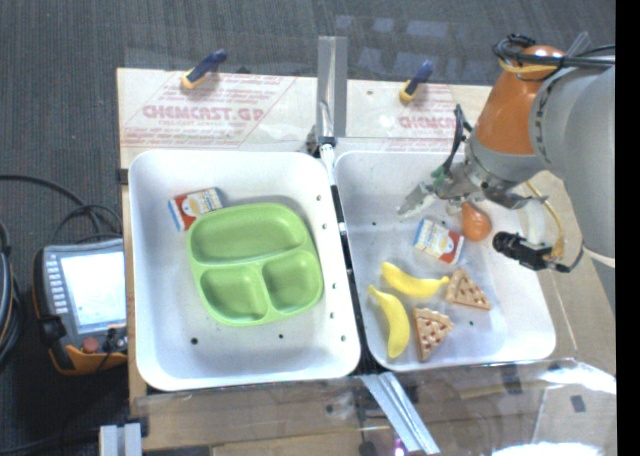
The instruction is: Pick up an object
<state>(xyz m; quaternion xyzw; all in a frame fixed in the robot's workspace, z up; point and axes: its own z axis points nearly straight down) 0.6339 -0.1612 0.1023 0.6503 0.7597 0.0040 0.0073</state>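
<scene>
In the left bin (150, 244) a green divided tray (257, 262) fills the middle with a small carton (195, 207) touching its upper left corner, leaving bare floor along the left wall, the front and the top right corner. In the right bin (365, 244) the tool (425, 199) hangs over the upper middle, with a small packet (438, 241) and an orange ball (477, 223) just beside it. Two bananas (400, 304) and two wedge-shaped pieces (450, 309) crowd the front half, so open floor remains along the left wall and the top left corner.

Right bin: small white carton (437, 240) lying flat, centre; orange ball (476, 222) just right of it; two yellow bananas (400, 302) below; two waffle-like wedges (450, 312) lower right. Left bin: second carton (194, 207) upper left.
</scene>
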